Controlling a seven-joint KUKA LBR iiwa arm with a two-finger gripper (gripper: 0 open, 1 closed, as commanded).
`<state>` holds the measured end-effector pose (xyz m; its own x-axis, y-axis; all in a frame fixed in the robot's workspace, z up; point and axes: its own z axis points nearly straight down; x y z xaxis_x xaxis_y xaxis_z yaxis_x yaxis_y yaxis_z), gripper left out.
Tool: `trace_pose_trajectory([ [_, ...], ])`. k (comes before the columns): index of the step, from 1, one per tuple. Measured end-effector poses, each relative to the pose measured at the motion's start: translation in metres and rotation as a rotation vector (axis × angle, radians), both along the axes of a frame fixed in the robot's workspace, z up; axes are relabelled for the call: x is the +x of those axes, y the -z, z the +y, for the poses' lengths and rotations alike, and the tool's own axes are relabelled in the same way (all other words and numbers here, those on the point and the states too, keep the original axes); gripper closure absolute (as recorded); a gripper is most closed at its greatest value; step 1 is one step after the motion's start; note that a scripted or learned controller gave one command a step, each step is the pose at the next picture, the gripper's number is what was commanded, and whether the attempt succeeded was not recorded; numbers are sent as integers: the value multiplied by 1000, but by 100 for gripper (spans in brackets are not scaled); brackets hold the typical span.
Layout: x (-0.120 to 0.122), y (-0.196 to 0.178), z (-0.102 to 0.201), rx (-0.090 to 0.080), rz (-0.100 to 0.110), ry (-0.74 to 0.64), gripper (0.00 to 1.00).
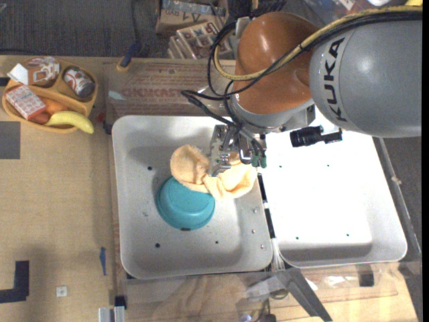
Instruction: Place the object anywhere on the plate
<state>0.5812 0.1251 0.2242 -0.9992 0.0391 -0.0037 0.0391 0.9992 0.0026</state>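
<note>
- The claw (226,158) hangs low over the left bin (134,200), its metal fingers down in a pale yellow cloth (201,170); from here I cannot tell whether they are clenched or released.
- The cloth lies crumpled near the bin's upper middle, one fold left of the claw and one right.
- A teal plate (186,205) sits just below the cloth, which touches and overlaps its upper edge.
- The right bin (335,206) lies beside it, partly under the grey arm (362,72).
- On the desk (53,213), far left, a yellow tray (20,109) holds a banana (70,120) and some small packets.
</note>
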Motion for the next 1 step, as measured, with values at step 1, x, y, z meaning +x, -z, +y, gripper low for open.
trace_pose_trajectory([
  [1,0,0,0,0,-1,0,0],
])
